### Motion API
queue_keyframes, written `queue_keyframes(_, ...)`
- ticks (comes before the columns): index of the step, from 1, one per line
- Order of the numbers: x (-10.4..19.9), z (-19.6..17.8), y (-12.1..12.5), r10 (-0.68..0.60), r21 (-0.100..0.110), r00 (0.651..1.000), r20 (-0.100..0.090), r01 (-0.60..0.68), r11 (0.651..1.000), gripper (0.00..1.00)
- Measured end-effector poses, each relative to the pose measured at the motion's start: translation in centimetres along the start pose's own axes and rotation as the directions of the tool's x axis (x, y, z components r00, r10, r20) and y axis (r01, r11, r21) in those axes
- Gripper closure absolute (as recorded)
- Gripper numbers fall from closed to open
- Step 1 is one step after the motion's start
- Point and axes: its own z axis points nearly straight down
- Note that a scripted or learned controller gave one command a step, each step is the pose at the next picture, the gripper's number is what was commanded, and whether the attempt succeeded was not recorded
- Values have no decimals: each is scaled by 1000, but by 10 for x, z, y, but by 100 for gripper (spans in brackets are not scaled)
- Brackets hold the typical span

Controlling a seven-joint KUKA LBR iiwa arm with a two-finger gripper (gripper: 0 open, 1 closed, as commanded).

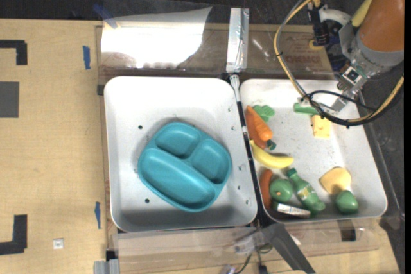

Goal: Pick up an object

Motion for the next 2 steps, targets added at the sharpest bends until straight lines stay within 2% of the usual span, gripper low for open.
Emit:
queue_keyframes(1,9,-3,8,-390,-1,921,-3,390,921,100)
queue_keyframes(2,9,-3,8,-390,0,921,-2,390,921,0)
